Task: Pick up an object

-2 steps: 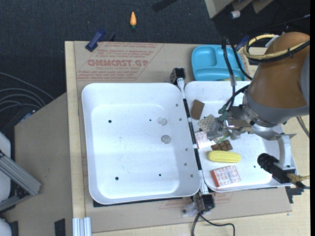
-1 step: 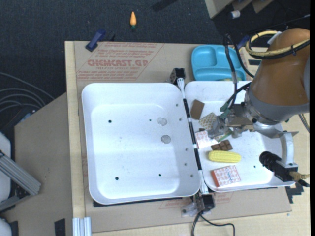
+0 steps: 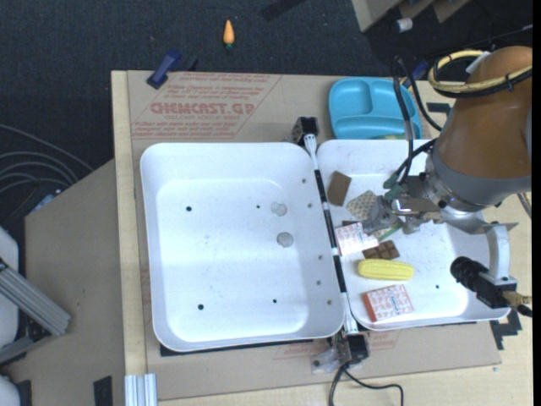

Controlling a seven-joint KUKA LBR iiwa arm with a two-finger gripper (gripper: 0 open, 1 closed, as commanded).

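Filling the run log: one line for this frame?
arm: over right bin | gripper: low near patterned card | corn: untouched | grasp: unclear

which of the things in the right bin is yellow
The corn cob, lying flat near the bin's middle, between the dark chocolate bar above it and the red-patterned packet below. Nothing else there is yellow.
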